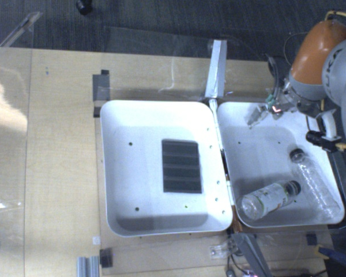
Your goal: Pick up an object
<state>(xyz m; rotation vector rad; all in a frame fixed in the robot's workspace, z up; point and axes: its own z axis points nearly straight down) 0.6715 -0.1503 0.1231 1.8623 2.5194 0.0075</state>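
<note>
Two bins below me, and my gripper (258, 115) hangs over the far edge of the right bin (259, 149), nothing between its fingers, though whether they are apart or together I cannot tell from here. Nearer the front of that bin lies a clear bottle with a dark cap (270, 198), and a second clear bottle (312, 178) rests along the right wall. Over in the left bin (127, 166) sits a dark ribbed block (181, 165).
</note>
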